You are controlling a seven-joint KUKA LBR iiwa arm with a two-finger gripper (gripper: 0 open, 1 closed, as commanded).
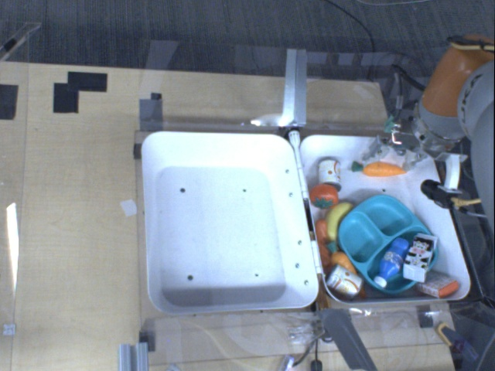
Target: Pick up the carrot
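The carrot (384, 170), orange with a small green top at its left end, lies flat near the back wall of the right bin (458, 242). My gripper (397, 144) hovers just behind and above the carrot at the bin's back right, very close to it. Whether it touches the carrot is unclear. The grey arm with its orange band (450, 79) comes in from the upper right.
In front of the carrot a blue divided plate (370, 229) holds a blue bottle (393, 257) and a small white box (420, 255). A banana (336, 218), a tomato (324, 195) and two cans (329, 168) (344, 281) line the bin's left side. The left bin (224, 222) sits beside it.
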